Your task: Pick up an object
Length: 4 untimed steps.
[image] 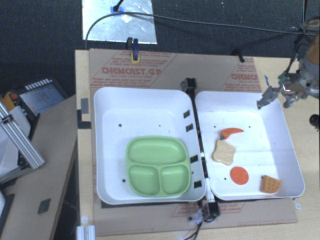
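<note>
Nearest us, a waffle piece (270,184), red disc (239,175), bread slice (223,153) and orange pepper (231,132) lie flat in the right bin (290,134); the claw (276,98), open and empty above its far corner, may slip off such thin items.

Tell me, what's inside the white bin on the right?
Four small toy foods lie in the right bin: an orange chili pepper, a pale bread slice, a red-orange round slice and a waffle-like biscuit. Whatever lies beneath them is covered.
</note>
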{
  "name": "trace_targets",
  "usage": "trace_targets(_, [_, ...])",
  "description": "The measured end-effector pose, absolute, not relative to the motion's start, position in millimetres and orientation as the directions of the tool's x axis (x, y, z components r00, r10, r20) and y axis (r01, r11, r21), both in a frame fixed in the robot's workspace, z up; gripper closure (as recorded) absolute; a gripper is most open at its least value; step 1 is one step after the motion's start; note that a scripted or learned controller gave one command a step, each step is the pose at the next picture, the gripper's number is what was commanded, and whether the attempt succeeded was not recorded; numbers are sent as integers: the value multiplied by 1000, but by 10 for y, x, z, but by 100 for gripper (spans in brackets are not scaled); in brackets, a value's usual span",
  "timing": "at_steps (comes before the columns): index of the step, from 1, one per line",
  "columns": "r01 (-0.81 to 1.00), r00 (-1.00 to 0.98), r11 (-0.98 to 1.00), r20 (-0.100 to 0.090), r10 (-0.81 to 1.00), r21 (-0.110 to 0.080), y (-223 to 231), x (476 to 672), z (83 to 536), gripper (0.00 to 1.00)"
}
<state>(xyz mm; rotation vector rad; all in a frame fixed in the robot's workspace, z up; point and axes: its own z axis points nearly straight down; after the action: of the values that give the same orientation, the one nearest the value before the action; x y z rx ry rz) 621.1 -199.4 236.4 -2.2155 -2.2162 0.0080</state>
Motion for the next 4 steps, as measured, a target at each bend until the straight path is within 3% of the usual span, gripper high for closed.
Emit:
trace_targets(1, [1000, -3, 3, -1, 1000, 2, -1988, 6236, 2434, 0])
trace_targets(4, [1000, -3, 3, 0, 1000, -1, -1886, 6234, 888, 0])
